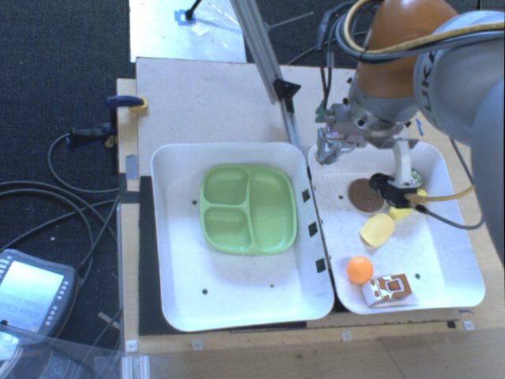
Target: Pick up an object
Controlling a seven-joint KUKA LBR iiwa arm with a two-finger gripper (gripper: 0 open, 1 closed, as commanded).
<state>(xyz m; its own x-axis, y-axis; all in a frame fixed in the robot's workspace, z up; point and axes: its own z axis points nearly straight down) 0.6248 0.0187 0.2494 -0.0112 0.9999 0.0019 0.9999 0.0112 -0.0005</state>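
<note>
Gripper (331, 150) hovers at the right bin's (450, 287) far-left corner, finger state unreadable; brown disc (365, 196), yellow piece (377, 230), orange ball (360, 270) lie loose, likely targets.

Bench (205, 101): pale board top, two shallow white bins side by side on it. Left bin (177, 290) sits well left of gripper (331, 150); right bin (465, 283) lies under and below it. Blue-handled clamp (126, 101) on bench's far left edge.
</note>
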